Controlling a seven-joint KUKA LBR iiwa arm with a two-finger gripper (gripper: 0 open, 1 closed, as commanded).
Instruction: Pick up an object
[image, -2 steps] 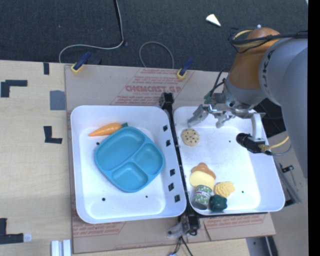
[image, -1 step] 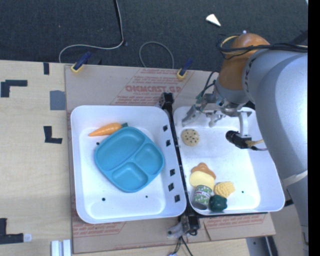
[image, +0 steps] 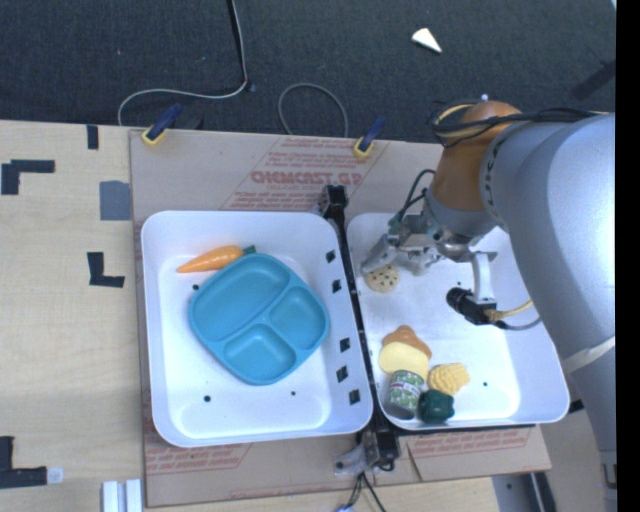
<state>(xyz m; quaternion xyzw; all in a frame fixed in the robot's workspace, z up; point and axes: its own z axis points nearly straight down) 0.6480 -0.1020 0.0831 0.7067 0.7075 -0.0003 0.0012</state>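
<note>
Risk at this stage lies mainly in the approach. The gripper (image: 392, 252) sits low in the upper left part of the right bin (image: 520, 395), just above a small cookie (image: 381, 279), close to the divider (image: 345, 300) between the two bins. A descent slightly off centre would likely push the flat cookie along the smooth white floor or pin it against the bin wall instead of enclosing it. A flat round piece also offers little height for fingers to catch, so a close may slip over its top. Whether the claw stands apart or together cannot be told here, since the wrist hides the tips.

The cookie appears pale tan with dark specks, round and thin, lying flat in the upper left of the right bin, not seen between any fingers. Lower in the same bin, well apart from it, lies a cluster of toy foods (image: 420, 380): a yellow and tan piece, a corn cob, a can and a dark green item. The left bin (image: 165, 330) holds a blue divided tray (image: 258, 316) and a carrot (image: 210, 259) at its upper edge.
</note>
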